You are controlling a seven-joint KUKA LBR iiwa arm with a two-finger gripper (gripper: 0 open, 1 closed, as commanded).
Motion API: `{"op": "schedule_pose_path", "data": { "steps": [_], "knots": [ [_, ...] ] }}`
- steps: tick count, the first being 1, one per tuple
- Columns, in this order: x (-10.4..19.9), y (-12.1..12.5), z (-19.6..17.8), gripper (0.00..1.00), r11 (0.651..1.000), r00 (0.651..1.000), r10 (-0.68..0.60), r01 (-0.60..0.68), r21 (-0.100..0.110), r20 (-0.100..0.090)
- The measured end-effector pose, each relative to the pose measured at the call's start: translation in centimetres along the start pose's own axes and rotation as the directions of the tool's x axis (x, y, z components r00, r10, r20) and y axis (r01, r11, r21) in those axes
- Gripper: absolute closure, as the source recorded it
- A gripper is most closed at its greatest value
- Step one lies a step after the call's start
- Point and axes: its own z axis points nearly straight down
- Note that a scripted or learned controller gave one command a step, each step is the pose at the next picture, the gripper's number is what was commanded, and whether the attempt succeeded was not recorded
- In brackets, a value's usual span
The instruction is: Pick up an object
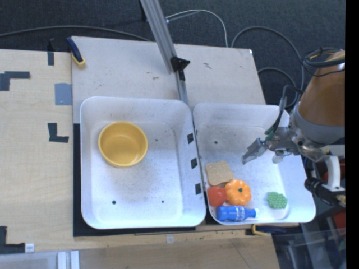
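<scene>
Arm: grey body with orange band (324, 94), entering from the right edge of the frame, wrist over the right bin.
Gripper (253, 152): over the right bin's middle, above its floor; fingers point toward the lower left and stand slightly apart, with nothing between them.
Right bin (235, 116): white, speckled; its contents are grouped along the lower edge.
Bread slice (219, 172): tan, lower centre of the right bin, below and left of the gripper.
Tomato (216, 196): red, touching the bread slice's lower edge.
Pumpkin (238, 192): orange, just right of the tomato.
Blue bottle (235, 213): lying flat, below the tomato and pumpkin.
Green object (276, 200): small, knobbly, lower right of the right bin, apart from the others.
Left bin (162, 167): holds a yellow bowl (123, 144), upright, at its upper left.
Metal pole (160, 27): slanting from the top of the frame to the bins' junction.
</scene>
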Motion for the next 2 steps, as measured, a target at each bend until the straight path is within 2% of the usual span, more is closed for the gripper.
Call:
{"op": "schedule_pose_path", "data": {
  "steps": [1, 2],
  "knots": [
    [0.0, 0.0, 0.0, 0.0, 1.0, 1.0, 0.001, -0.001, 0.0, 0.0],
    [-0.1, -0.6, 6.3, 0.0, 1.0, 1.0, 0.002, -0.002, 0.007, -0.001]
  ]
}}
